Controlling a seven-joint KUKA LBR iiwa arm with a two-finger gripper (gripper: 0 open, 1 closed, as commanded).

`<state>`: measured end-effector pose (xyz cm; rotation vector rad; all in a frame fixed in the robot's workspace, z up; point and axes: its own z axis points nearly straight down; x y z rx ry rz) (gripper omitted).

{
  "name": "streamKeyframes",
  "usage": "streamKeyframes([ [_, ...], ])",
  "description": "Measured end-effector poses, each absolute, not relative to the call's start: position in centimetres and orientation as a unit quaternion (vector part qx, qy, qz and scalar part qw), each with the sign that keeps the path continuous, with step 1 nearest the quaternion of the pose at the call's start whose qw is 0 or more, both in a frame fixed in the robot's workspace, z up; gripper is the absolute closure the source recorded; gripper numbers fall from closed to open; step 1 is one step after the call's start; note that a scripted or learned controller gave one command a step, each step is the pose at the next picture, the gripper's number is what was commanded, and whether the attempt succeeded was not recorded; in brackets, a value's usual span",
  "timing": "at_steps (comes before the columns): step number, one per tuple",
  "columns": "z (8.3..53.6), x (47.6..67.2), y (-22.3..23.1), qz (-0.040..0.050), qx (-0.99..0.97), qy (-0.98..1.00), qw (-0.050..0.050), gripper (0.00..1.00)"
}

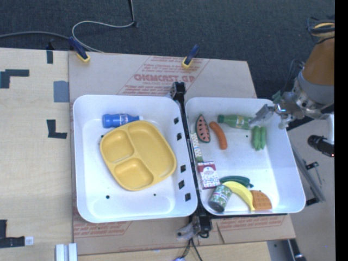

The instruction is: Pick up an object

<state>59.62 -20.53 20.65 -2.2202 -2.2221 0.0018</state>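
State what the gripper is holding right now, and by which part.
Nothing: the gripper hangs over the right bin, between the green bottle and the green pepper.

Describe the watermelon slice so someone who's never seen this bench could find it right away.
Look in the right-hand white bin, along its left wall near the far end. The watermelon slice lies there, just left of the orange hot dog. It is a curved red wedge with dark seeds and a green rind, unlike its plain orange neighbour.
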Motion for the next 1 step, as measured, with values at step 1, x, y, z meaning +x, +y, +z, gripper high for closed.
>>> streamKeyframes([
  [1, 8.95, 62.01, -19.95, -0.0012, -0.706, -0.708, -0.004, 0.00],
])
